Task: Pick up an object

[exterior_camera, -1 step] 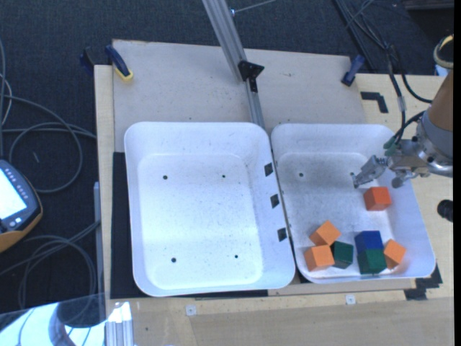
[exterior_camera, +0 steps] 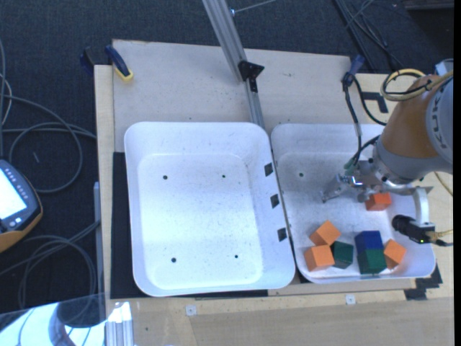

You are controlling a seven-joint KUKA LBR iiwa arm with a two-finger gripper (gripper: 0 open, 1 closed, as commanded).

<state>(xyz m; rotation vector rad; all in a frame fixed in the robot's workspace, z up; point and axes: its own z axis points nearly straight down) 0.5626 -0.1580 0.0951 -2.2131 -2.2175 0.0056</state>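
Observation:
The right bin (exterior_camera: 310, 146) holds several small blocks along its near edge: two orange cubes (exterior_camera: 326, 233) (exterior_camera: 319, 256), a dark green cube (exterior_camera: 343, 253), a blue cube (exterior_camera: 369, 241) on top of another green one (exterior_camera: 372, 261), and an orange cube (exterior_camera: 394, 251) at the far right. A red-orange block (exterior_camera: 377, 201) lies just under the arm's wrist. My gripper (exterior_camera: 337, 189) hangs low over the middle of the right bin, pointing left, open with nothing between its fingers. It is above and apart from the cluster of blocks.
The left bin (exterior_camera: 144, 193) sits beside the right one, with small black clips (exterior_camera: 274, 200) along the shared wall. A metal pole (exterior_camera: 230, 38) slants over the bench's back. Cables (exterior_camera: 364, 103) trail by the arm at the right.

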